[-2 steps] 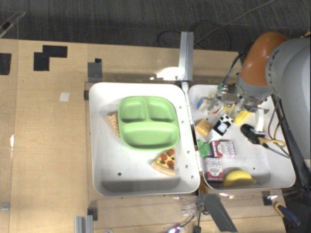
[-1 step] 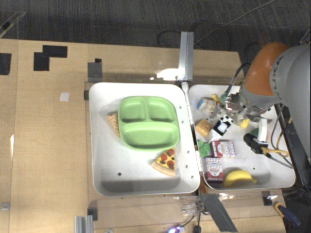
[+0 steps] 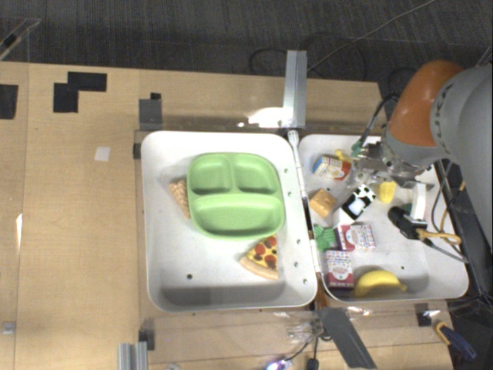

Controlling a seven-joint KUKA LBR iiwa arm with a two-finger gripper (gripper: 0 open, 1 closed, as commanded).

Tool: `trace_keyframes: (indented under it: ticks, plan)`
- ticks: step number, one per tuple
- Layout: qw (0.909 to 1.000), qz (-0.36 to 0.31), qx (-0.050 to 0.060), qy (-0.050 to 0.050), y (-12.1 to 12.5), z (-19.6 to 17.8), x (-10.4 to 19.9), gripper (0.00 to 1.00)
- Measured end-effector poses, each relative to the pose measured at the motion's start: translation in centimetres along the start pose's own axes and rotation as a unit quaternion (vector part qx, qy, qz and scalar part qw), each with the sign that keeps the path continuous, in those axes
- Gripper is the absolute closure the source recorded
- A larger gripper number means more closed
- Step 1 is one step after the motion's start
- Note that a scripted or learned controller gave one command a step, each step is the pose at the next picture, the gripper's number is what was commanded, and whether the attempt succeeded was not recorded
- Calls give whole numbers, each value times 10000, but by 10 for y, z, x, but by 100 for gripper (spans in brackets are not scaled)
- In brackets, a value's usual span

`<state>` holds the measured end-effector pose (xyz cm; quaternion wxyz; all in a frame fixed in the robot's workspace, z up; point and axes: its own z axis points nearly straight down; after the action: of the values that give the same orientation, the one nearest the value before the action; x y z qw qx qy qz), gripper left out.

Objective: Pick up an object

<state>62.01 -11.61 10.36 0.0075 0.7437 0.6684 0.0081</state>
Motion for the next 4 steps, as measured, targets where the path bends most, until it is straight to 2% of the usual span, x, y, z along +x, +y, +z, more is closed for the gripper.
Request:
trace_keyframes:
  ticks: [1, 2, 3, 4]
  plan:
    - [9995, -307, 73, -2, 43, -83, 88, 100]
    - [9995, -308, 74, -5, 43, -83, 87, 0]
    - [9980, -627, 72, -6, 38, -139, 75, 0]
    - [9929, -1185, -63, -12, 56, -30, 22, 0]
